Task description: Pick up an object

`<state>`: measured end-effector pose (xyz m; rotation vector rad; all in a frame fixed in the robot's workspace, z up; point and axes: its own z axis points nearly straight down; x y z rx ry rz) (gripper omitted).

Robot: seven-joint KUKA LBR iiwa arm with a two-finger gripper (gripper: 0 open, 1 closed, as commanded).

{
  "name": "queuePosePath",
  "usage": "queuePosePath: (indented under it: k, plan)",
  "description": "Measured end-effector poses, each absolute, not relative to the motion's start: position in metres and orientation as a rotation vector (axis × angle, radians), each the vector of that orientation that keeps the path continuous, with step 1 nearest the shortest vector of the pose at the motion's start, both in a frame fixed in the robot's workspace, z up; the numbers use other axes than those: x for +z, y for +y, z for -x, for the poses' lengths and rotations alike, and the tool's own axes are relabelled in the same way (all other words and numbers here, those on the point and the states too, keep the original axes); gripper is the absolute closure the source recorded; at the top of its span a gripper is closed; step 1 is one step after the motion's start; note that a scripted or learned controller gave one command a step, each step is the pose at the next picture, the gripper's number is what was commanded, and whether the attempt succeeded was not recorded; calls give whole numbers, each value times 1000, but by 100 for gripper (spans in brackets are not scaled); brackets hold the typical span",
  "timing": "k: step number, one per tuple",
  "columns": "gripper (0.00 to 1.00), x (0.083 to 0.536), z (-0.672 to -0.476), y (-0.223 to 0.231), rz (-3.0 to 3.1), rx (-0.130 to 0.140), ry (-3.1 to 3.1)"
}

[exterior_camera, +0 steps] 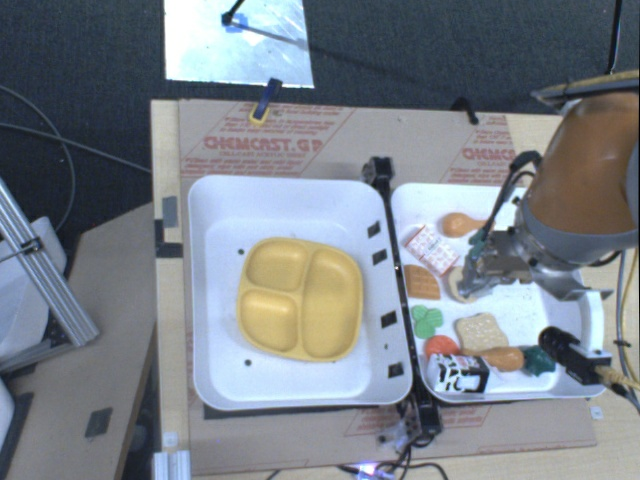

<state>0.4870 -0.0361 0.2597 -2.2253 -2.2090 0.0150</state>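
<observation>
I see the grey two-finger gripper (478,276) low in the right white bin (590,313), among the toy food, above a pale round piece (462,288) beside the orange waffle-like slab (422,284); I cannot tell its grip. The yellow divided plastic plate (300,298) lies in the left white bin (215,218).

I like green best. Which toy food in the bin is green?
The green lettuce piece in the right bin, below the waffle. The tomato is red; the toast slice is tan.
</observation>
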Motion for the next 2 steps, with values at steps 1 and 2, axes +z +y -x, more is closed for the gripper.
queuePosePath:
  k: [1, 2]
  plan:
    - [100, 234, -487, 3, 2214, -1, -2227]
    - [100, 211, -486, 63, 2209, 0, -2229]
